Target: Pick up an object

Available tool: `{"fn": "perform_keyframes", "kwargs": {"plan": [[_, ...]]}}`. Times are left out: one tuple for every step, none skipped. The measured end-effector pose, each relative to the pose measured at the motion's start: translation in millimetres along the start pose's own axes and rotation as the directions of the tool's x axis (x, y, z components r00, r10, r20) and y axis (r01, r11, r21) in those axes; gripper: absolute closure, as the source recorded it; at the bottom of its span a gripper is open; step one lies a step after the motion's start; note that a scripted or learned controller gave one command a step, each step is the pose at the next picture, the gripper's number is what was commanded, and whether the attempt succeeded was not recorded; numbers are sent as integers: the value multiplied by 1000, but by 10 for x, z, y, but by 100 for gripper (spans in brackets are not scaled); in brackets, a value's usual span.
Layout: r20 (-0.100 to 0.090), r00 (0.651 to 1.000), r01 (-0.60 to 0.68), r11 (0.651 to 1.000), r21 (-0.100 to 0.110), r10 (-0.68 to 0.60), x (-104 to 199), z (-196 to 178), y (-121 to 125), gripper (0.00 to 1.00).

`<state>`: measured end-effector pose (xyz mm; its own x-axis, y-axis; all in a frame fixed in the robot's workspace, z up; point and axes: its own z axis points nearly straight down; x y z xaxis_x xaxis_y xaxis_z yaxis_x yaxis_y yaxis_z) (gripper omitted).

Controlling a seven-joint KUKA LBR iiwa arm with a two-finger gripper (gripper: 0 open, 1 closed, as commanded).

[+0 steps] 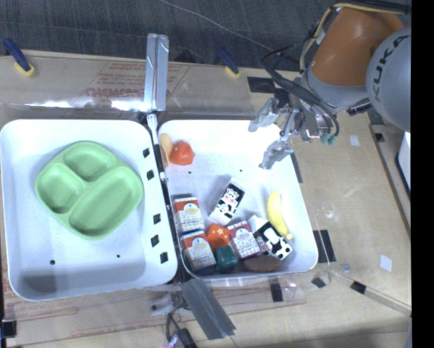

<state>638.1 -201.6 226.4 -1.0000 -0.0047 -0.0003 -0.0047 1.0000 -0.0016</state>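
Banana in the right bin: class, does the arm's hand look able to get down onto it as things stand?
Probably yes. The banana lies uncovered near the bin's right wall, with the hand up over the bin's far corner. A cow-print carton close by may crowd the grasp.

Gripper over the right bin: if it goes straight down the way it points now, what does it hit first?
Most likely bare bin floor. The gripper hangs over the right bin's upper right part, apart from the banana and the cow-print carton. Depth is hard to judge from this slant.

two bins side by side on counter (347,216), divided plate (90,187) sat in left bin (21,267), cartons (190,214), banana (276,212) lay clustered in right bin (217,140), end effector (274,133) hung over its far right corner
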Motion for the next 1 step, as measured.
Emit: {"fn": "perform_keyframes", "kwargs": {"plan": [[-3,989,150,989,-4,-150,507,966,261,0]]}}
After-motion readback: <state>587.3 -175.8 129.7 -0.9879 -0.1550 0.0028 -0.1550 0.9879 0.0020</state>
